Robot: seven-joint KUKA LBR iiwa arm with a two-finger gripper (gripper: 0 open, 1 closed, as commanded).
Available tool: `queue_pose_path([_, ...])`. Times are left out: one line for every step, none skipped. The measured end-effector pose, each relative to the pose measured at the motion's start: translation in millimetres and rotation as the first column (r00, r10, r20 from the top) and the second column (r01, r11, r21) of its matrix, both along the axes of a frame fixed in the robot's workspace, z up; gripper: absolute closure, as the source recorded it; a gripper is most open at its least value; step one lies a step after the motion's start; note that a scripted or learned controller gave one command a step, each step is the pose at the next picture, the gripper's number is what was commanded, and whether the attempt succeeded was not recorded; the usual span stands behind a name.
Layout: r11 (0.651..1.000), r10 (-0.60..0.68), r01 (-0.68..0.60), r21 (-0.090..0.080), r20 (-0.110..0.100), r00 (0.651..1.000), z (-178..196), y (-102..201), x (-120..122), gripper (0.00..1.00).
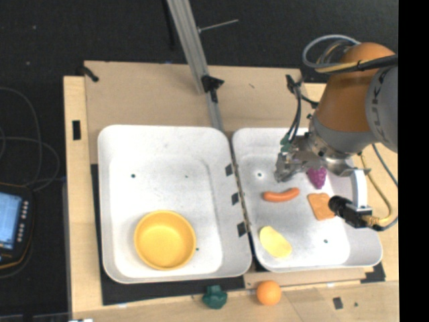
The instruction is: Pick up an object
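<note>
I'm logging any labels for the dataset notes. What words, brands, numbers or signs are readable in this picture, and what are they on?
None can be read.
The handheld screen device at the left edge has a lit blue display, too small and blurred to read.
The yellow bowl, the white bins, the orange sausage-shaped piece and the arm's orange band show no lettering.

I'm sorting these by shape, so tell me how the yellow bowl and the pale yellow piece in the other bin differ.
The yellow bowl is round, hollow and deep yellow-orange; the pale yellow piece is a flat-looking, oblong, lighter lemon lump. The bowl is clearly larger. The bowl sits in the left bin with nothing else by it, while the piece lies in the right bin near an orange sausage shape. Both rest near their bin's front edge, apart from the hand.
</note>
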State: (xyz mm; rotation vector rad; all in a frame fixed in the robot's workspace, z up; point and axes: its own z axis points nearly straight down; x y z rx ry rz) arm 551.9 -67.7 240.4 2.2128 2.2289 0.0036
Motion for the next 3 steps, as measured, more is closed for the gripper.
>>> queue_pose_path([1.000, -0.001, 0.001, 0.000, -0.003, 1.000, -9.7, 48.9, 3.8, 1.00])
queue_pose_path([1.000, -0.001, 0.001, 0.000, -0.003, 1.000, -14.3, 94.5, 7.0, 1.00])
queue_pose_path([1.000, 0.001, -0.001, 0.002, -0.001, 1.000, 2.6, 150.6, 5.9, 1.00])
